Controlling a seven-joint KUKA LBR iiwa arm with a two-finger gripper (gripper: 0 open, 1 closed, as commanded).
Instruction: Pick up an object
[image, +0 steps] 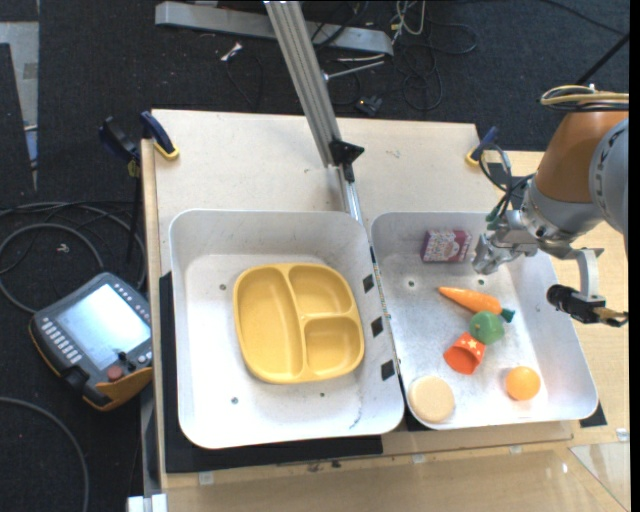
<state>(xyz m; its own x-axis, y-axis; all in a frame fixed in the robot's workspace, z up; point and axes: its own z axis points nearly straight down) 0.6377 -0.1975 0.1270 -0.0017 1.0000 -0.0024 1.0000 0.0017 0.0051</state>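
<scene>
The right bin (560, 345) holds a pink-and-white carton (446, 245) at the back, an orange carrot (468, 298), a green round toy (488, 326), a small orange cup (465, 355) on its side, an orange ball (522, 383) and a beige round cookie (433, 398). My gripper (487, 258) hangs at the back of this bin, just right of the carton and above the carrot's far end. Nothing shows between its fingers.
The left bin (195, 300) holds a yellow three-compartment plate (298, 322). A slanted metal pole (310, 85) rises from the rim between the bins. A teach pendant (95, 340) lies on the floor at the left. Blue-and-yellow clamps (158, 135) grip the bench's back corners.
</scene>
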